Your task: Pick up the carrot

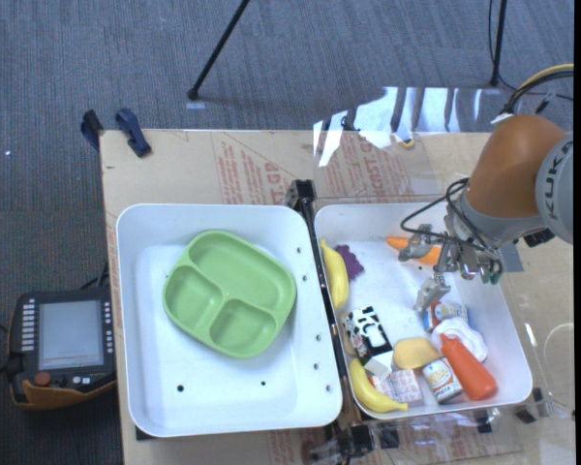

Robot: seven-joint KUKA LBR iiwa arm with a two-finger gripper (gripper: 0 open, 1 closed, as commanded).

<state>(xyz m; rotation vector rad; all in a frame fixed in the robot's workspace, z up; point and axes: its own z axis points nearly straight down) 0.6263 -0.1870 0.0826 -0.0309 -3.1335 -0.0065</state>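
Surface: cardboard-topped, two white bins, green plate in the left one.
Carrot: right bin, far side, partly under the pincer.
Pincer: grip state cannot be told.
Risk: fingers may glance off the carrot's narrow end.

Orange carrot, lying flat near the right bin's far wall, partly hidden.

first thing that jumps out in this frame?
The green plate sitting alone in the left bin. Then the clutter in the right bin: bananas, a bottle, packets along its near side. The end effector hangs by the carrot at the far side.
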